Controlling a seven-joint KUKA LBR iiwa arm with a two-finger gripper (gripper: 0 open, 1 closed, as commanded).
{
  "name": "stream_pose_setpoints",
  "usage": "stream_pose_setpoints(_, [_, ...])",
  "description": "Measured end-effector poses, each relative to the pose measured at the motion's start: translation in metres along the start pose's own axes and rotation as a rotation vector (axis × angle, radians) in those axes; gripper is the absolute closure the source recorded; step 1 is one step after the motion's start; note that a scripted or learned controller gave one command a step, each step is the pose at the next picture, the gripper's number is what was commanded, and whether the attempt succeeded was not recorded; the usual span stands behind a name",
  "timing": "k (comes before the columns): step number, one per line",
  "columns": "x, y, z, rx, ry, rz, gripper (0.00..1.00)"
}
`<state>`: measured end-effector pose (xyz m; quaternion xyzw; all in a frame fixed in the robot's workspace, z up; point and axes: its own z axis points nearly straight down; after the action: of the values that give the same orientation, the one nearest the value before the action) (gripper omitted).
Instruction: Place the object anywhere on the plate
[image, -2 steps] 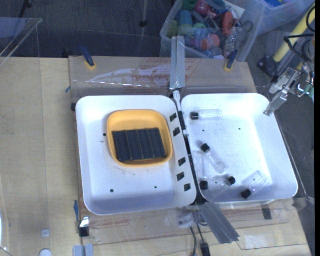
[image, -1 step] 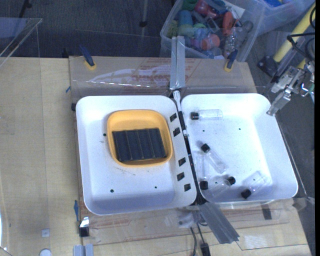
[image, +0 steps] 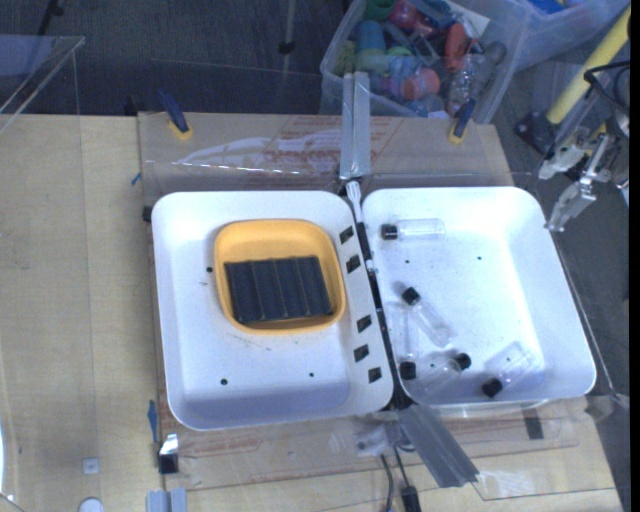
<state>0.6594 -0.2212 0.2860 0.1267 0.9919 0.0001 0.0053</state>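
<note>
The yellow square plastic plate is sitting ready, carrying a black ribbed slab; right of it, clear black-capped vials are waiting; the gripper's state cannot be told.

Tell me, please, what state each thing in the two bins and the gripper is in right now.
yellow plate: flat in the left bin, carrying a dark ribbed block.
dark ribbed block: lying flat on the plate.
clear vials with black caps: lying on their sides, scattered in the right bin.
gripper: raised beyond the right bin's far corner, nothing between its fingers.
</note>
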Motion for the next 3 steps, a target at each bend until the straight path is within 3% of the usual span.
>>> stream_pose_setpoints(3, [0.0048, -0.0008, -0.0031, -0.001, 0.005, -0.062, 0.0])
